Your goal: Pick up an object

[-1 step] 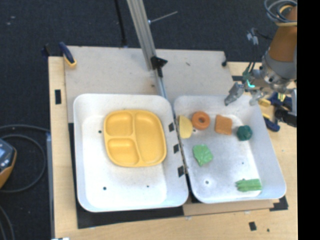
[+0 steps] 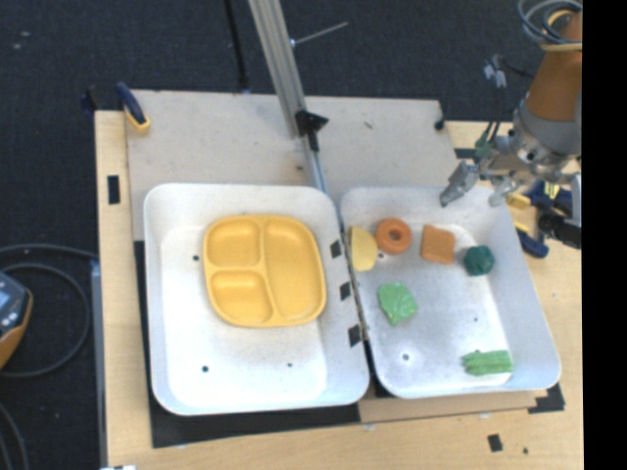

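Lying flat, green block (image 2: 487, 362) lengthwise left-right

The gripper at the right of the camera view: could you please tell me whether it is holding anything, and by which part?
Nothing is held: the gripper hangs open above the right white bin's far edge, with nothing between its fingers.

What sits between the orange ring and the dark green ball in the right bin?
Camera view: the orange block lies between the orange ring and the dark green ball, apart from both.
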You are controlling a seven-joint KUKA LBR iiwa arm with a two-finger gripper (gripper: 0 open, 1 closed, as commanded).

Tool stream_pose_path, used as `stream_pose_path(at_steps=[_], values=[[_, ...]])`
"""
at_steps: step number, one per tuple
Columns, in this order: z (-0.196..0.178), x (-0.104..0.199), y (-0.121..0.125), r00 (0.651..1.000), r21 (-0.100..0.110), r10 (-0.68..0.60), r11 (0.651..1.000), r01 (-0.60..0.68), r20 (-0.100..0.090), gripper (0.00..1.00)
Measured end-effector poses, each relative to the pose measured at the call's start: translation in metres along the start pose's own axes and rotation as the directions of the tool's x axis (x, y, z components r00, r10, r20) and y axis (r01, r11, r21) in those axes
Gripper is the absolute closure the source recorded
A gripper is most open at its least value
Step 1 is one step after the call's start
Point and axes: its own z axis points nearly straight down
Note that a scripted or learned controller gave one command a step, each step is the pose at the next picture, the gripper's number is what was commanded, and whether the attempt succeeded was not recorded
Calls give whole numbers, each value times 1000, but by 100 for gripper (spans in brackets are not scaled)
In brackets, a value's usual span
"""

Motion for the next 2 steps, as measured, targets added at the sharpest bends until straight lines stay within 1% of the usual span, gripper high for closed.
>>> stream_pose_path(at_steps=[1, 2], values=[[42, 3, -3, 1000, 3, 0, 1000, 0, 0, 0], [104, -2, -5, 1000, 4, 1, 1000, -1, 0, 0]])
